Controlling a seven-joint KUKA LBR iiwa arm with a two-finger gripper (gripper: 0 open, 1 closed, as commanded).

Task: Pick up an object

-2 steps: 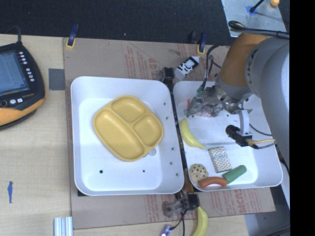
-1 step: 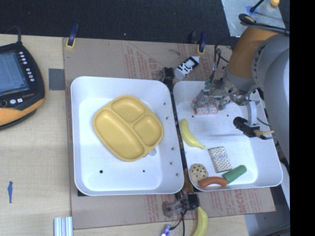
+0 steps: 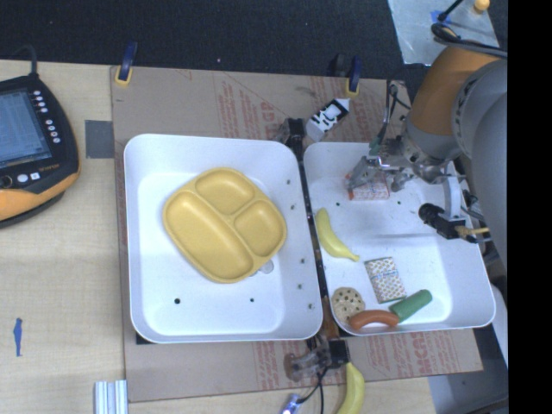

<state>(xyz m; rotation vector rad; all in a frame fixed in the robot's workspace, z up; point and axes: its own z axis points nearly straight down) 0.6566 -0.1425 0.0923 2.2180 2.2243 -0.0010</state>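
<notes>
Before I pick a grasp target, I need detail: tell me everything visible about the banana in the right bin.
The banana is a small yellow curved piece with a smooth plastic look, likely toy food. It lies flat on the floor of the right bin, close along that bin's left wall, one end toward the bench's far side, the other pointing at the bin's middle. Nothing seems to touch it; the round cracker lies apart, nearer the camera.

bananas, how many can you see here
2. One banana lies inside the right bin, by its left wall. A second banana lies outside the bins on the bench at the bottom edge, partly cut off.
</notes>
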